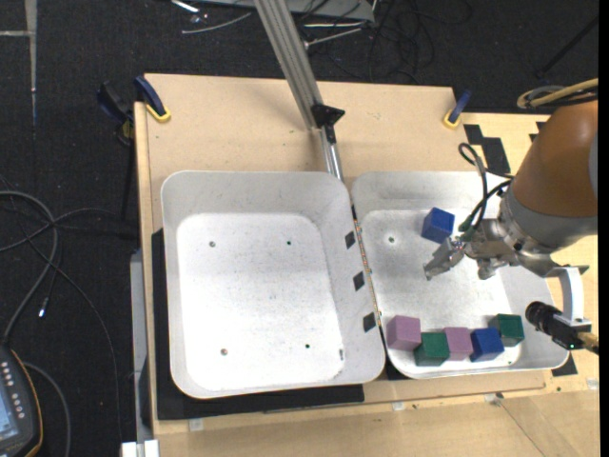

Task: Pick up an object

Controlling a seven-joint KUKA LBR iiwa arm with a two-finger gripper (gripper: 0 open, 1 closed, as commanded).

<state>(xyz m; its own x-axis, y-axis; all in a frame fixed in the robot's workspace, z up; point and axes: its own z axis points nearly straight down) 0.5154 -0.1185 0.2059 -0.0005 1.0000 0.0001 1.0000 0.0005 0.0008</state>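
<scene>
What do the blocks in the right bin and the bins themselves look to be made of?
The blue block and the row of purple and green blocks look like matte foam or painted wood: flat colour, no glare. The right bin and left bin look like moulded white plastic, with rounded corners and speckled floors.

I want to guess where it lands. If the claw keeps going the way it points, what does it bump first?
Probably the bare floor of the right bin. The claw points down-left, and the blue cube sits just beside that line, though depth is unclear.

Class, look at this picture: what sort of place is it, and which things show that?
Probably a robotics lab test bench: a robot arm reaches over two white bins, one holding coloured blocks, with loose cables on the floor.
</scene>
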